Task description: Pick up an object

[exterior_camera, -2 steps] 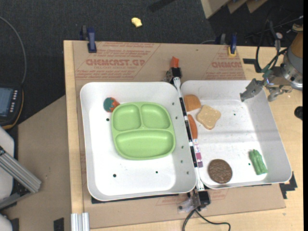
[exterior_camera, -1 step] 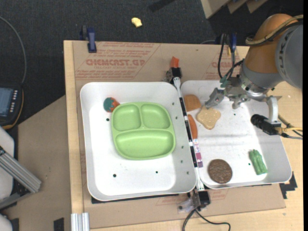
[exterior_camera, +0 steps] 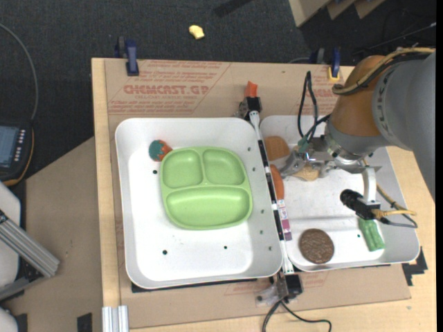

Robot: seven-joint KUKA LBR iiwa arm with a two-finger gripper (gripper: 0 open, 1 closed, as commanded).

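Tan round object [exterior_camera: 277,146] lies just left of the fingers [exterior_camera: 304,159], whose spread I cannot tell

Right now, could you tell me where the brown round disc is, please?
The brown round disc lies in the right bin, near its front edge, just left of the green marker and close to the divider between the bins.

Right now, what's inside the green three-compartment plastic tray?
Nothing visible in the green three-compartment tray; all three sections show bare plastic. A small red-and-teal ball sits outside it at its upper-left corner. Whatever is under the tray is covered.
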